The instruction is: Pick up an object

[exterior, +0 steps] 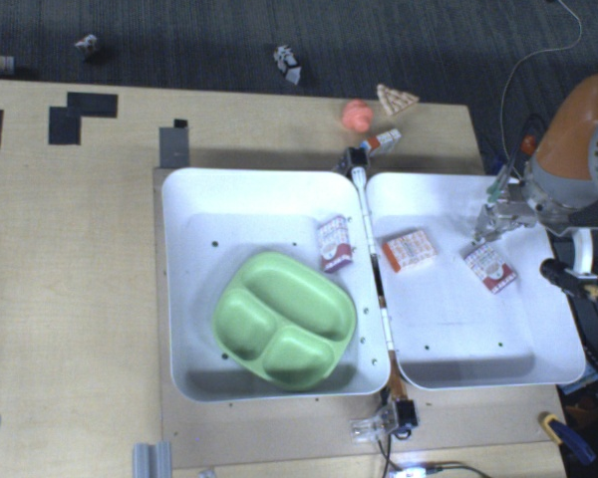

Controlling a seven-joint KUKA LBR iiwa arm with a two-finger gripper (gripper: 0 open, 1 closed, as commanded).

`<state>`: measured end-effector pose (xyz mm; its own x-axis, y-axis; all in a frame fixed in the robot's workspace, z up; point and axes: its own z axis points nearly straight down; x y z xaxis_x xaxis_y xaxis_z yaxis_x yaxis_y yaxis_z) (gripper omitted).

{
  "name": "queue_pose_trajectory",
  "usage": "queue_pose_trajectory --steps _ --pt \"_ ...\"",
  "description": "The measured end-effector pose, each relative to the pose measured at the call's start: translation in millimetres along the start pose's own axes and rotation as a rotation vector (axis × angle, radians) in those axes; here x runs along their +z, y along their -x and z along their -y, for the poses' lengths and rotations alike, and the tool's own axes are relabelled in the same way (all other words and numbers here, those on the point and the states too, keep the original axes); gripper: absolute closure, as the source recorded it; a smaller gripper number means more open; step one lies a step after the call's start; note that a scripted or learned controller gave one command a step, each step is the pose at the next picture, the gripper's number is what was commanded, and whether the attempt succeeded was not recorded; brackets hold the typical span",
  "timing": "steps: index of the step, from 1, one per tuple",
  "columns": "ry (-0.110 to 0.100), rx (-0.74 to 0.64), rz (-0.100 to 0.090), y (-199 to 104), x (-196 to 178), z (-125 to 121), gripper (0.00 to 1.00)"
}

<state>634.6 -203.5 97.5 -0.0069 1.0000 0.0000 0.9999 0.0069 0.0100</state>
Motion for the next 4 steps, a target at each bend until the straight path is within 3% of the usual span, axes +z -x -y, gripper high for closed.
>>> queue_pose_trajectory --steps 1,2,3,4 --pt "-0.001 0.0 0.0 0.0 0.3 0.2 0.0" --pt "-0.016 0.001 -0.01 -1.8 11.8 -34.7 0.0" --pt "-0.006 0.0 -0.001 -56.6 11.9 8.8 0.0" --pt "-0.002 0.005 0.003 -0.5 -48.8 -36.0 0.0"
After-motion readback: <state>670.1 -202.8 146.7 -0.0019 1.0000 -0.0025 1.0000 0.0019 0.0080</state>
